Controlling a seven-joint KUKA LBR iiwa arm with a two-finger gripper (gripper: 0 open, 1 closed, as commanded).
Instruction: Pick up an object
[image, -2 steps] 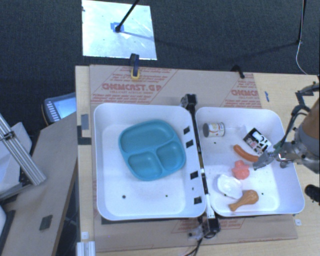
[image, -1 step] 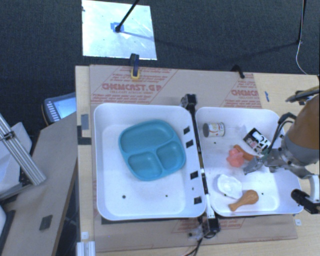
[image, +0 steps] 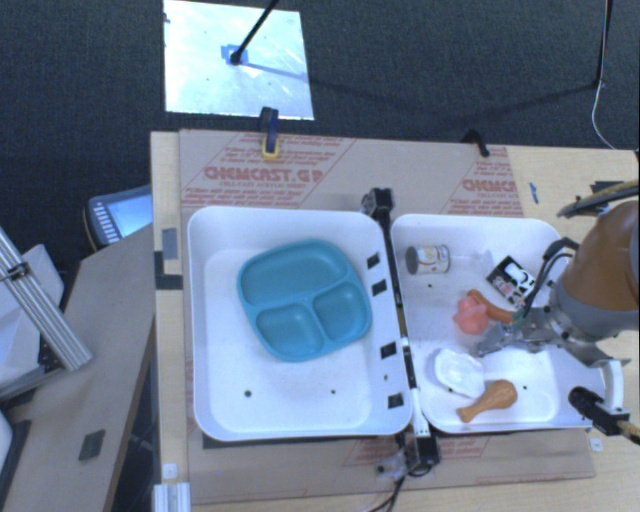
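Observation:
The right bin (image: 540, 236) holds several small objects. A small tin (image: 429, 259) lies on its side near the back left. A black-and-white box (image: 508, 277) sits toward the back. A pink and orange toy (image: 474, 311) lies in the middle, a white shell-like piece (image: 457, 369) in front of it, and a tan toy drumstick (image: 489, 399) near the front wall. My gripper (image: 497, 340) hangs low over the bin, just right of the pink toy and above the white piece. Nothing shows between its tips.
The left bin (image: 215, 400) holds a blue divided plate (image: 304, 299). A black clamped divider (image: 393, 310) runs between the two bins. My arm with its orange band (image: 606, 268) covers the right bin's right side.

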